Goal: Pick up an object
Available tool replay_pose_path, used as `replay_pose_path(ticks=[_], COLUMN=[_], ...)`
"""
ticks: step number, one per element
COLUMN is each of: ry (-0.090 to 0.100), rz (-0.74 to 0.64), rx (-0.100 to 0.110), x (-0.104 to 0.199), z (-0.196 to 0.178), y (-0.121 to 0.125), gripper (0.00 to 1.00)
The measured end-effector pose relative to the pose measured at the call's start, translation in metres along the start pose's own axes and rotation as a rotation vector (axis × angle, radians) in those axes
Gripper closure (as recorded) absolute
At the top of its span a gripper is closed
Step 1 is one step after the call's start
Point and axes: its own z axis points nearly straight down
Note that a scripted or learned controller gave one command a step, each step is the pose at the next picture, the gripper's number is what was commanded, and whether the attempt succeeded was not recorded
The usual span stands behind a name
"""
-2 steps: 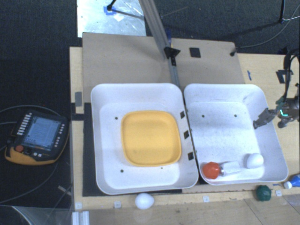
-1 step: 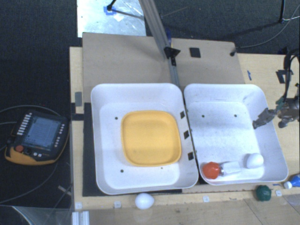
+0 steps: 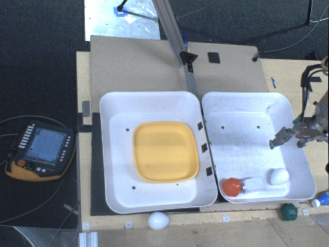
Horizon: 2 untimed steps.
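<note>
We observed two shallow white bins side by side on the bench. The left bin (image 3: 110,138) held a square yellow plate (image 3: 166,151), lying flat near its centre. The right bin (image 3: 247,107) held three items along its near edge: an orange-red ball (image 3: 232,186) in the near-left corner, a white egg-shaped object (image 3: 278,176) toward the near-right corner, and between them a small pale item (image 3: 252,183) that touched or nearly touched the ball; we could not identify it at this resolution.

The gripper (image 3: 288,137) entered from the right and stood over the right side of the right bin, above and apart from the egg-shaped object. One dark finger (image 3: 279,138) pointed left toward the bin's centre. We could not tell whether the pincer was apart or together, because its far side merged with the wrist hardware. Nothing was seen between its fingers.

Outside the bins, a second white egg-shaped object (image 3: 158,220) lay on the bench just in front of the left bin, and a dark green ball (image 3: 288,211) lay in front of the right bin's near-right corner. A teach pendant (image 3: 40,153) rested well to the left of the bench.
</note>
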Motion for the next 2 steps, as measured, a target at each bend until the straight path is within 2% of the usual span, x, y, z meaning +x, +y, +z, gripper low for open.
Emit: replay_pose_path(ticks=[1,2], ry=[0.0,0.001], rz=[0.0,0.0], rx=[0.0,0.002], x=[-0.004,0.001], z=[0.042,0.104], y=[0.001,-0.001], gripper=[0.0,0.0])
